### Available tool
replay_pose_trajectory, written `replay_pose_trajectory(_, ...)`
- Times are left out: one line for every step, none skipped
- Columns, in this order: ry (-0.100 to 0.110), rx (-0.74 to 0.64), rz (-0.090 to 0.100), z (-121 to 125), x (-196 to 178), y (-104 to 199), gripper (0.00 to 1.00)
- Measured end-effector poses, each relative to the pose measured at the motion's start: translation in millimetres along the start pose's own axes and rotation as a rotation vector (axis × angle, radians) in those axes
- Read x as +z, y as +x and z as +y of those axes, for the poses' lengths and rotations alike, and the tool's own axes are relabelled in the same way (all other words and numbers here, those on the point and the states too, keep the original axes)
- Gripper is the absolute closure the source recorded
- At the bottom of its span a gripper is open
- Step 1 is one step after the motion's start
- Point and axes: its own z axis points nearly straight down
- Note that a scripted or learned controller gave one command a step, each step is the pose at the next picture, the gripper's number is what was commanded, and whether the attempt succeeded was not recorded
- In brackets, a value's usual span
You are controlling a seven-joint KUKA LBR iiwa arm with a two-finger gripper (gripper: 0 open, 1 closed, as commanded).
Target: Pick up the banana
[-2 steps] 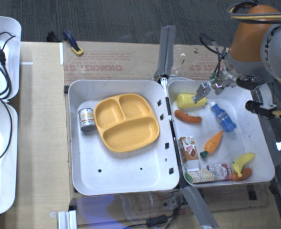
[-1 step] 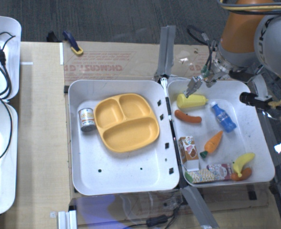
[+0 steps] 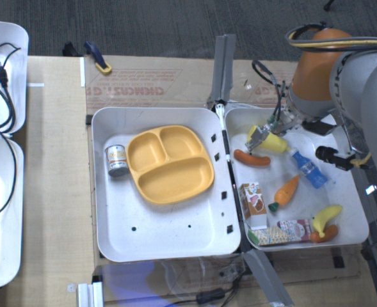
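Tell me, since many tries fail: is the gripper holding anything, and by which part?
Cannot be told. The gripper sits against a yellow item at the right bin's far end. The banana lies untouched near the front.

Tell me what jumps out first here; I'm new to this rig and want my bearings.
The yellow divided plate in the left bin draws the eye, with a small can at its left side. The right bin is crowded with toy food, the banana near its front right corner. The end effector hangs over that bin's back, by a yellow item.
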Motion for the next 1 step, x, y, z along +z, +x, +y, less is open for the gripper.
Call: replay_pose_trajectory(0.002,0.107,0.002,-5.2,0.3,8.8,0.0)
